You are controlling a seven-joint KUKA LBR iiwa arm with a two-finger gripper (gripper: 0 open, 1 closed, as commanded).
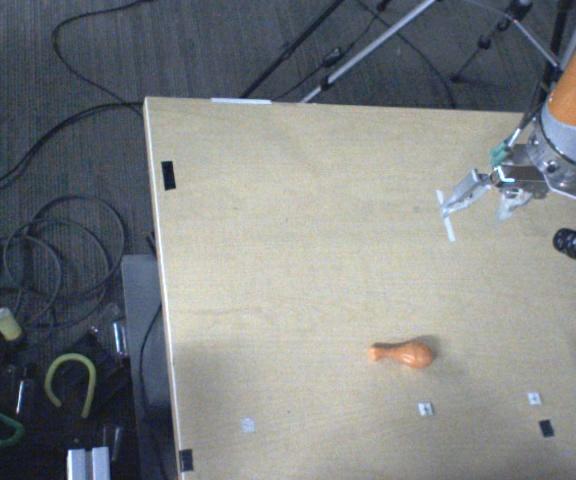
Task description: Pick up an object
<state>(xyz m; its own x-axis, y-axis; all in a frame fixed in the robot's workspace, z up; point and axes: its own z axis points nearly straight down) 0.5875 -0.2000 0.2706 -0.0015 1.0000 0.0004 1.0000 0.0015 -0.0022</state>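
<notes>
A: Pale wood, that is the bench (298, 238), a bare light-tan top that runs from the middle out to the right. Grey carpet lies around it.

B: And the arm?

A: It comes in at the upper right. The orange band (568, 93) sits above the wrist, and the gripper (450, 208) reaches out leftward over the bench. Its pale fingers (446, 223) point down and to the left.

B: Apart or together?

A: I cannot tell; they are small and blurred, and nothing shows between them.

B: Where is the object?

A: An orange thing (404, 354), bulb-shaped with a thin neck to the left, lies flat on the bench, lower centre-right. It is well apart from the gripper, below it and a little left.

B: Anything else on the top?

A: A black mark (168, 175) near the left edge, and small tags (425, 408) below the orange thing, toward the lower right corner.

B: And the floor?

A: Black cables (48, 258) coil at the left, with a yellow-green hook (70, 378) below them. Stand legs (398, 23) cross the carpet above the bench.
</notes>
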